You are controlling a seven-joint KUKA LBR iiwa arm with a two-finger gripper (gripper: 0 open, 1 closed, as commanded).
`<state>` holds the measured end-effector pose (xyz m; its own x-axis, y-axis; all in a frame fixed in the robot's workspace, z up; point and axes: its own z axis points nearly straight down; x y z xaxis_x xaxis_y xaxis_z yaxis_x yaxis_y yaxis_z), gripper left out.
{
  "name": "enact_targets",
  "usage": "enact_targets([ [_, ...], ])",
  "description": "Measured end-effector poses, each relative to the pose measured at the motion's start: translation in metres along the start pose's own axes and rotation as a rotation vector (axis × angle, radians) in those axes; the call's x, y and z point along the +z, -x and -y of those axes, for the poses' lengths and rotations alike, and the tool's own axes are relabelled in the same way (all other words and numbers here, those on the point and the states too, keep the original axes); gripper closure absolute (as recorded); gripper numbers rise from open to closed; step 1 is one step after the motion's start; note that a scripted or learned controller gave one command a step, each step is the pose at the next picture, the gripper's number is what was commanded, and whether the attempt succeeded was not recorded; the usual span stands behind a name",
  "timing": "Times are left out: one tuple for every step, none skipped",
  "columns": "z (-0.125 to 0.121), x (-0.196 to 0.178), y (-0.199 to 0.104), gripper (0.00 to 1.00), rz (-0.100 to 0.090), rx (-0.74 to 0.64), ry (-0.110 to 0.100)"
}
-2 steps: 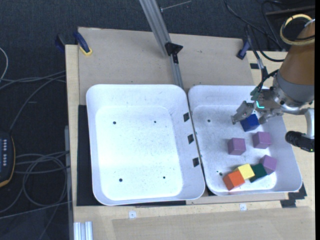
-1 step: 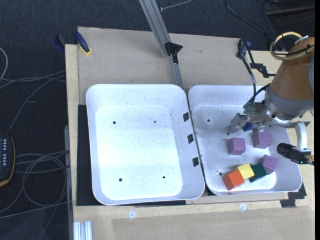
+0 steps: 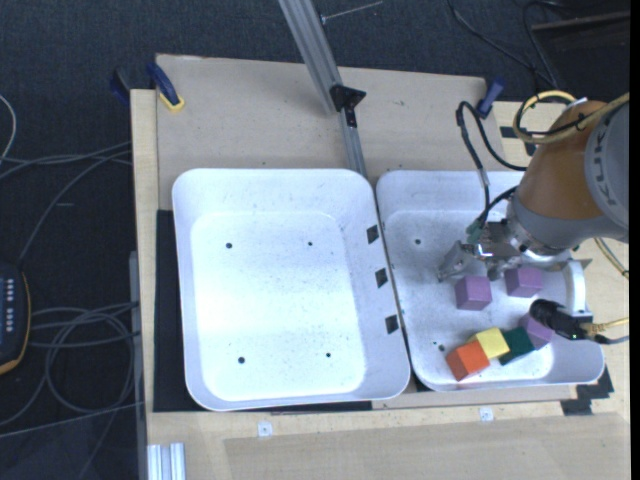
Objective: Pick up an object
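Observation:
My gripper hangs low over the right bin, its fingers spread apart with nothing between them. A purple block lies on the bin floor just in front of the fingertips, close to them but not gripped. A second purple block sits a little to its right, partly under the wrist. Along the bin's front edge lie an orange block, a yellow block, a green block and a small purple piece.
The left bin stands beside the right one, with a ridge of black clips between them. A grey metal pole slants in from the top. Blue clamps hold the bench board.

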<state>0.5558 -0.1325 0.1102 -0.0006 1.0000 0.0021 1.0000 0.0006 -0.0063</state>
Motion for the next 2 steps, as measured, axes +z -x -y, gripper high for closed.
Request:
enact_targets([
  [0.0,0.011,0.0,0.0,0.001,0.0,0.003],
  [-0.001,0.0,-0.001,1.0,0.0,0.0,0.007],
])
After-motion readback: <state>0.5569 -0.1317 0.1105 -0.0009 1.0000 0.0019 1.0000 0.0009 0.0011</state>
